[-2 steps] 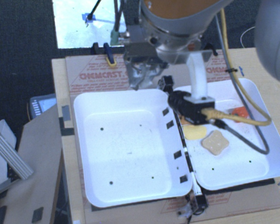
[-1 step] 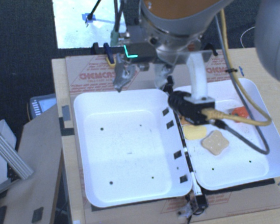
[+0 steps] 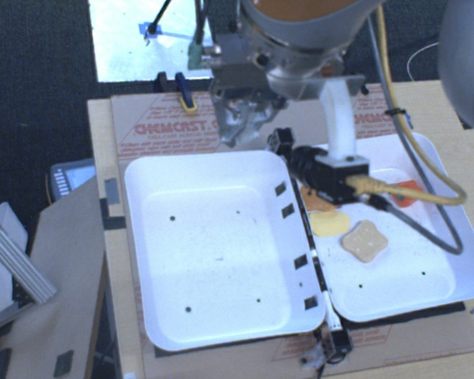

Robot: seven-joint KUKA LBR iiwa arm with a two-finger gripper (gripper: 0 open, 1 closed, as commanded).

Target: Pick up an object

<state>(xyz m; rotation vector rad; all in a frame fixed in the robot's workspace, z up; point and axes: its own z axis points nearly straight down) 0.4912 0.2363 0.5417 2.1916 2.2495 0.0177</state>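
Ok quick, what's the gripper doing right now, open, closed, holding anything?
Gripper: above the far edge of the left bin; open or closed cannot be told, and nothing shows between its fingers.

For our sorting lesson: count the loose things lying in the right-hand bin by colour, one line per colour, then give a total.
Tan: 1, the square biscuit-like piece
Yellow: 1, the flat yellow piece
Orange: 1, the orange piece, partly under the black wrist hardware
Red-orange: 1, the red piece, partly behind the cable
Total: 4 in view
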